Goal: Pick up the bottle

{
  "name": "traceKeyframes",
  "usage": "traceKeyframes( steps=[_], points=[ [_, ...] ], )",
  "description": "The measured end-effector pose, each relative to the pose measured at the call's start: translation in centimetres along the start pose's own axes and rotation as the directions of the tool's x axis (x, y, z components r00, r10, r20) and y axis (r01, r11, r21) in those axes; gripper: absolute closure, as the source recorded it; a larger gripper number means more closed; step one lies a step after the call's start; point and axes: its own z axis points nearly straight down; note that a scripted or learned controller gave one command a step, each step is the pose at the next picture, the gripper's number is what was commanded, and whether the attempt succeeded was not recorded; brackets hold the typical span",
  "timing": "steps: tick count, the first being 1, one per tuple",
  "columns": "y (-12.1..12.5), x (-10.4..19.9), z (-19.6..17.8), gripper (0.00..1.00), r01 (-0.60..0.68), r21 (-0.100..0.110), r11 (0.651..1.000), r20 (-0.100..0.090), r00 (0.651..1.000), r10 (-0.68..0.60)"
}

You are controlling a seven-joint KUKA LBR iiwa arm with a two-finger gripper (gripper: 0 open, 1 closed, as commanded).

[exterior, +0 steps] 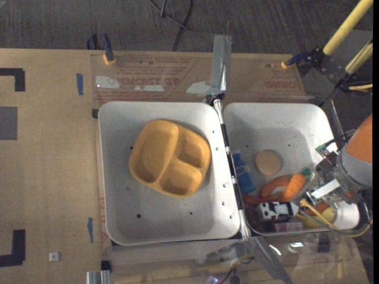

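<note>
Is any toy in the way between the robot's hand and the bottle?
Nothing visible sits between them. The hand hangs just above the white bottle in the right bin's near corner. A yellow banana lies against the bottle's left end and may crowd the grab.

Setting: robotics lab | tabletop point(47, 176): plywood sheet marked with black tape squares and blue tape strips | two white bins point(112, 176) fixed side by side by a metal rail point(220, 64) | clamps point(108, 47) seen at the board edge | cables point(172, 2) laid on dark carpet | yellow-legged stand point(354, 18) at upper right
</note>
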Motion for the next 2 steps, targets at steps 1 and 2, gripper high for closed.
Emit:
traceKeyframes(
  steps=[1,2],
  points=[
    [-0.2,0.75,-0.01,1.0,-0.295,0.0,0.956,-0.011,0.955,0.295],
    [-0.17,0.79,-0.01,1.0,-0.34,0.002,0.94,-0.012,0.94,0.34]
  ],
)
